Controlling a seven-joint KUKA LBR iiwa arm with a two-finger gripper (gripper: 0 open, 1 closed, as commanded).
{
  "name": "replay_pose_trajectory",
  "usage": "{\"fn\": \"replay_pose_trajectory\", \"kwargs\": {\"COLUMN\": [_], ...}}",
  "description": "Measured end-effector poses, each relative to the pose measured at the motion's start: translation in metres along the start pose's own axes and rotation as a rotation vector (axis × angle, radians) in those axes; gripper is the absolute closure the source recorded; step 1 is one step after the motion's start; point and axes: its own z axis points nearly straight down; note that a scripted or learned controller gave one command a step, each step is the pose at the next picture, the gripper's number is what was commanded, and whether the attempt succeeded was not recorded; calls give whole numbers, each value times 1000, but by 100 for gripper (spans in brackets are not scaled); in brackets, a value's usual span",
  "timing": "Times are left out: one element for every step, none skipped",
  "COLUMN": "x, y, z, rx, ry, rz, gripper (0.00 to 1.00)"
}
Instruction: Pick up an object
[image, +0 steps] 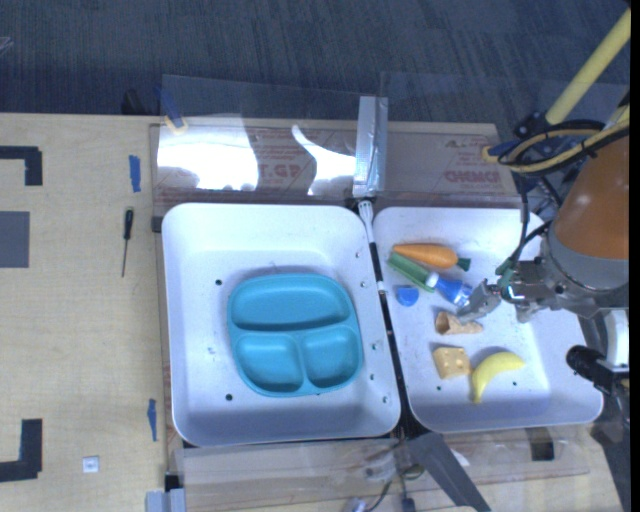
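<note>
Grey metal makes up the tool (478, 303), which sits low in the right bin (560, 400), reaching in from three o'clock; its fingers blur into the clutter beneath, so whether they are apart or together cannot be told. Just below the tip, at its six o'clock, lies a small tan piece (456, 323), partly overlapped and hard to identify. A blue object (452, 291) is half hidden at the tool's ten o'clock. The arm (592, 215) is cut off by the frame's right edge.

The carrot (428, 256) lies with its long axis running nine to three o'clock, green end toward three. The green stick (410, 269) beneath it slants from ten to four. The banana (494, 371) curves from two toward seven o'clock, beside a tan block (451, 361). The left bin (190, 300) holds a blue divided tray (293, 333) on the wooden surface (70, 330).
</note>
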Motion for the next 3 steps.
{"fn": "replay_pose_trajectory", "kwargs": {"x": [18,8,-5], "y": [51,32,13], "z": [111,112,111], "rx": [-12,-8,-9], "ry": [-3,0,-1], "rz": [-116,101,-15], "gripper": [0,0,0]}}
